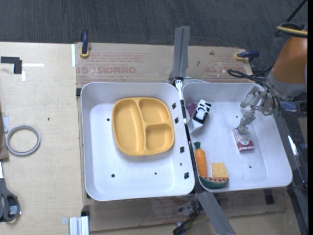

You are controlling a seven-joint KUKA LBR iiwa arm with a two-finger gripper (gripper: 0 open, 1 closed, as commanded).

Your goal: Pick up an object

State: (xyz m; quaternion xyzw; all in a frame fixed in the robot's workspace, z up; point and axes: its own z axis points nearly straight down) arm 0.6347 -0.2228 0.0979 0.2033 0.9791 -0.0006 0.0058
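Nearest you, at the front edge of the right bin, a watermelon-slice toy lies against the front wall, with a yellow sponge-like block just behind it and a toy carrot standing along the divider beside them. The three sit close together in the front left corner of that bin.

In the left bin you have a single yellow divided plate, three compartments, resting flat near the bin's middle.

Further back in the right bin, a small red and white packet lies flat on the floor, well apart from the corner cluster. The gripper hangs directly over it, its fingertips pointing down at the packet's rear edge and looking to be just touching or just above it; you cannot tell which from this angle. The fingers appear drawn close together and nothing sits between them, so the packet is not held.

Beyond that, against the divider near the rear, a black and white toy leans on a pale block.

On the bench to your left, outside the bins, lie a grey tape ring and scissors.
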